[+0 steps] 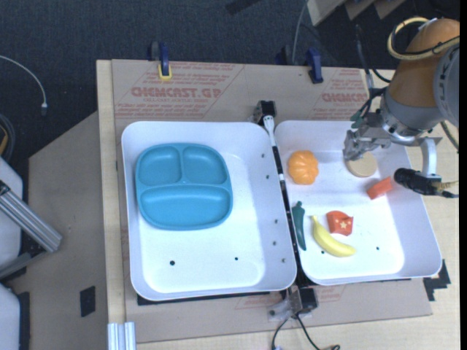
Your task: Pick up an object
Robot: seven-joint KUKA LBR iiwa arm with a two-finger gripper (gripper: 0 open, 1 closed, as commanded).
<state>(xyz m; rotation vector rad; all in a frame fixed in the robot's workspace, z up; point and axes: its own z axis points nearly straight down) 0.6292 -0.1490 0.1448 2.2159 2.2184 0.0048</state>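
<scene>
Gripper [358, 150] sits right over the tan disc [362, 167]; can't tell its grip state. Disc's flat, so it'll probably slip out, honestly.

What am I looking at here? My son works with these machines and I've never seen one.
This is one picture from a camera fixed above a workbench, looking down at a slant. The grey and orange machine at the right is a robot arm, moved by a program; its job is to pick up an object. At its tip is a pincer, hanging over a pale round object in the right bin. Whether it has gripped anything cannot be told from here. That bin also holds toy food: an orange pumpkin, a banana, a red piece with a star, an orange-red piece and a dark green piece. The left bin holds a blue divided plate.
</scene>
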